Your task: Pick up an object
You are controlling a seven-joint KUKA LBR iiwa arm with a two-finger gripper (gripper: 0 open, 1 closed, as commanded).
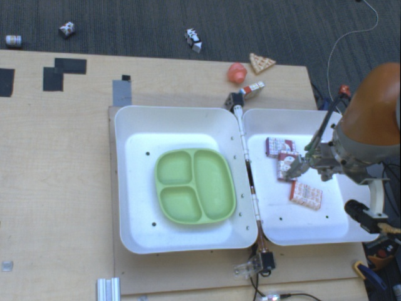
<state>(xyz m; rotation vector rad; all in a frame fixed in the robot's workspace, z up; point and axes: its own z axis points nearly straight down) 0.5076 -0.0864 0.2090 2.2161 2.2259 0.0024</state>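
Observation:
Three small red-and-white packets lie in the right white bin [332,227]: one packet [280,146] toward the back, a second packet [287,164] just in front of it, and a third packet [306,195] nearer the front. My gripper [296,170] reaches in from the right and hangs low at the right edge of the second packet, partly covering it. Nothing is visibly lifted; all three packets look flat on the bin floor. The orange band of the arm [376,118] rises above the bin's right side.
The left bin [135,187] holds a green divided plate [195,186]. Behind the bins on the bench lie a red ball [237,73], a pizza-slice toy [262,62] and a small red-and-white tube [252,89]. Cables run at the right edge and front.

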